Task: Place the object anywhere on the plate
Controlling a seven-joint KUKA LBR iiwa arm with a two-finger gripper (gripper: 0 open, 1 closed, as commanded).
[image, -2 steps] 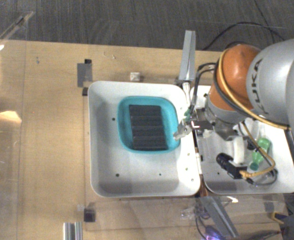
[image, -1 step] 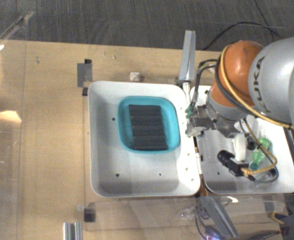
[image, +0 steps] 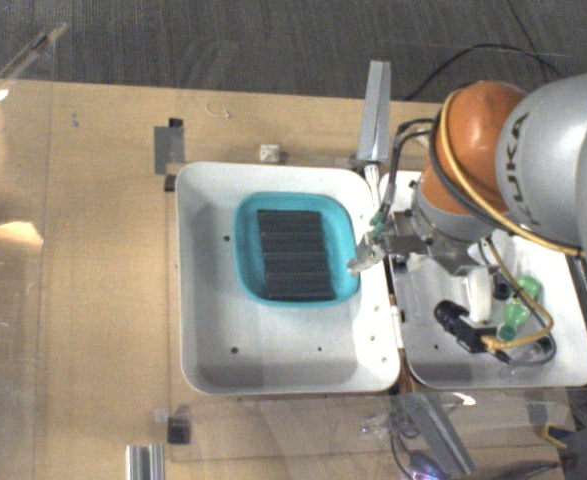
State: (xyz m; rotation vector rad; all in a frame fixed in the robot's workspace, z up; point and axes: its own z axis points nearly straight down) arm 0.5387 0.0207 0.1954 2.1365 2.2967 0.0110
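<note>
A teal plate (image: 345,230) with rounded corners lies in the left bin (image: 213,348), toward its back right. On the plate rests a dark grey ribbed rectangular object (image: 295,255), flat and covering most of the middle. My gripper (image: 366,256) hangs over the plate's right rim, close to the divide between the bins and just right of the ribbed object. Nothing shows in its grasp. The grey arm with its orange band (image: 473,143) reaches in from the right above the right bin.
The right bin (image: 573,368) is largely covered by the arm. Small green and white pieces (image: 519,304) lie in it by the right wall. A grey metal post (image: 376,108) stands behind the divide. Bare white floor shows in the left bin's front half.
</note>
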